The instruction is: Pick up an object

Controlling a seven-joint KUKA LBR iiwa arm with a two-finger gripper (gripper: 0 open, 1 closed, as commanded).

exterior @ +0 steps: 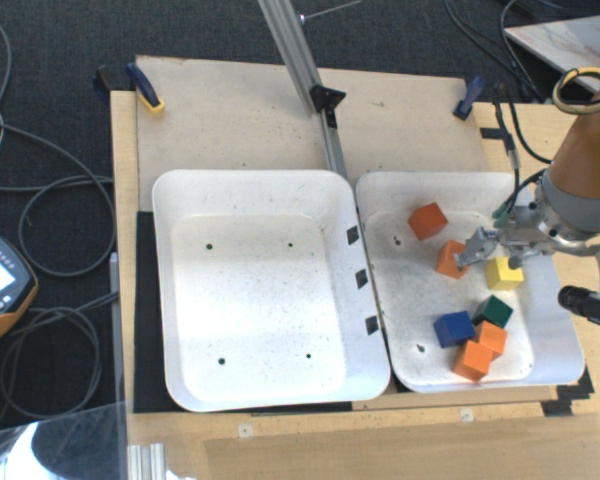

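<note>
**Jaws low over the orange cube in the right bin**

The thing I am going for is the orange cube (pixel 450 259) lying near the middle of the right bin (pixel 400 200). My jaws (pixel 477 252) sit right at its right-hand face, touching it or very nearly so, but from this slanted overhead angle I cannot tell whether they stand open or closed, and I see nothing clearly held between them. So I judge the cube is still resting on the bin floor.

Just to the right of the jaws, under the wrist, is a yellow cube (pixel 506 272). A second orange cube (pixel 428 220) lies a little up and left, apart from the target. Nearer the front edge there is a cluster: a blue cube (pixel 454 328), a green cube (pixel 497 310), and two more orange cubes (pixel 492 338) (pixel 471 360) packed close together.

To do this well I would centre the jaws squarely across the target cube's flat sides, not its corners, before closing. The cube looks rotated relative to the bin, so I would turn the wrist to match. I would also keep clear of the yellow cube, since a nudge there could shift things. Then close, and lift straight up slowly.

The left bin (pixel 165 203) lies alongside on the worktop (pixel 230 108).
</note>
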